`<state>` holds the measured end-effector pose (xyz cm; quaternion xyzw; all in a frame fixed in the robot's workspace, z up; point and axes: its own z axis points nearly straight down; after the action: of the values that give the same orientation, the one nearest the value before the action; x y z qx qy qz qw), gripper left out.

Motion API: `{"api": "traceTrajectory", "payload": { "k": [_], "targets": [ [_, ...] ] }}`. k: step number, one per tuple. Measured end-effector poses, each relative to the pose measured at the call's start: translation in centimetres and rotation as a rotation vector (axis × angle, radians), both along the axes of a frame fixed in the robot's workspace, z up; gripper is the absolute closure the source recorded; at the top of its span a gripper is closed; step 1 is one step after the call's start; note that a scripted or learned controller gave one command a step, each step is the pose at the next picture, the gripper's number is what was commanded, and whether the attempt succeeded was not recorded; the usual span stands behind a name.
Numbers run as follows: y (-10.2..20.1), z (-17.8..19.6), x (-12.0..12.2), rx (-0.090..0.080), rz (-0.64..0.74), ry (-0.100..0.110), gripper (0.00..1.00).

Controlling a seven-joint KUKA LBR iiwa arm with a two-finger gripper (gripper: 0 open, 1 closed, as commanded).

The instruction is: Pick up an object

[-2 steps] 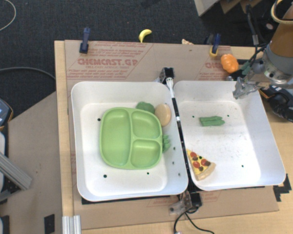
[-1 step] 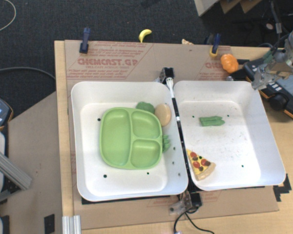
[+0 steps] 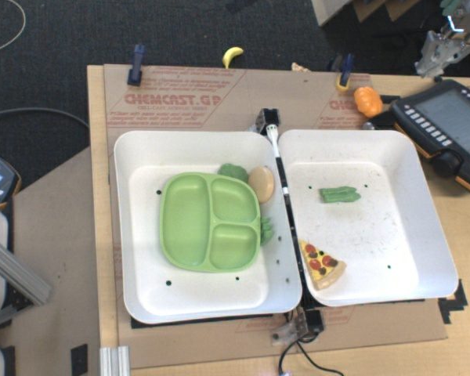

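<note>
Plate [image 3: 211,222] lay in the left bin [image 3: 137,233]. A tan lump [image 3: 261,182] touched its upper right rim, beside a half-hidden green scrap [image 3: 233,171]. Right of the plate lay a green strip [image 3: 339,195] and a pizza slice [image 3: 323,263]. Far up-right of it, the gripper [image 3: 446,45] was cut off and blurred, so its state could not be told.

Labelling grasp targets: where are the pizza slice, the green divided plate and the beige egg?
pizza slice [image 3: 323,265], camera view, on its topped middle.
green divided plate [image 3: 211,222], camera view, on its central ridge.
beige egg [image 3: 261,182], camera view, on its rounded top.
</note>
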<state>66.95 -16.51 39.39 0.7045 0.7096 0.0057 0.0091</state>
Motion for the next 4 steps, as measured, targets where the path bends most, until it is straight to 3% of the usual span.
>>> {"api": "traceTrajectory", "payload": {
  "k": [1, 4],
  "targets": [
    [-6.2, -3.9, -0.4, 0.003, -0.011, 0.022, 1.00],
    [-5.8, -0.4, -0.1, -0.006, -0.004, 0.008, 1.00]
  ]
}}
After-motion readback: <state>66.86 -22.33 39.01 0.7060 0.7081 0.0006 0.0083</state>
